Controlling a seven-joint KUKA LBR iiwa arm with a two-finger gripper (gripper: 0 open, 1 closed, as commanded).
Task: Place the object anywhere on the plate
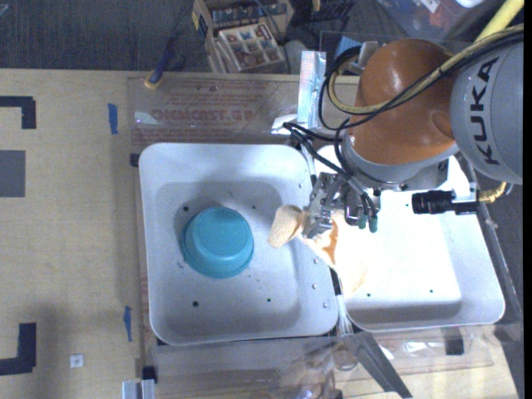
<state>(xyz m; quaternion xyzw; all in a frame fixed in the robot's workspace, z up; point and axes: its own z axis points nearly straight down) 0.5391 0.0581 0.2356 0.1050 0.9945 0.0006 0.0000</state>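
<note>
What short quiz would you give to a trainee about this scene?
1. True or false: the blue dish lies in the right bin.
2. Which thing is nearest to the tool? A) tan object B) blue dish C) blue tape
3. Fill in: the band above the wrist is coloured ____.

Key: 1 false, it lies in the left bin; 2 A; 3 orange.
</note>
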